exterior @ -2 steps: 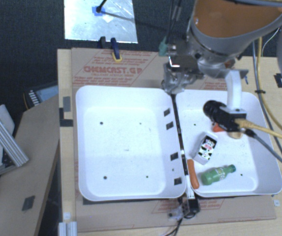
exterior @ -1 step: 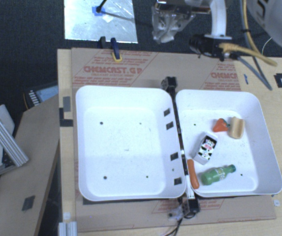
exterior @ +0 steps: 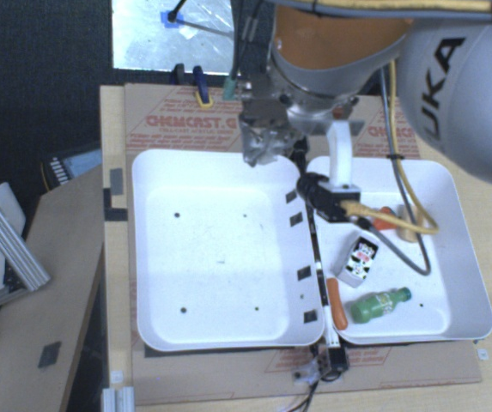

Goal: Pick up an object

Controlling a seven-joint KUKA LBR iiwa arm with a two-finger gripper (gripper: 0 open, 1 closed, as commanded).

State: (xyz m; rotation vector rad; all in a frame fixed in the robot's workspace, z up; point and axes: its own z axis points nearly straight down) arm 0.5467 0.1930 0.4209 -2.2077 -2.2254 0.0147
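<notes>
The end effector (exterior: 267, 144) hangs from the grey arm with the orange band (exterior: 340, 11), poised over the far edge of the left shallow white bin (exterior: 155, 230), near the divide between the two bins. How far open it is cannot be made out, and nothing is visibly held.

The left bin offers a broad bare floor marked by a few dark specks. A yellow cable (exterior: 409, 217) loops down over the right shallow white bin (exterior: 460, 256).

In the right bin, a small green plastic bottle (exterior: 380, 304) lies on its side near the front. Just beside it, along the inner wall, lies a slim orange stick-like piece (exterior: 337, 304). A small white box with black markings (exterior: 358, 259) sits behind them. Both bins rest on a brown cardboard sheet (exterior: 185, 120) on the counter (exterior: 65, 256).
</notes>
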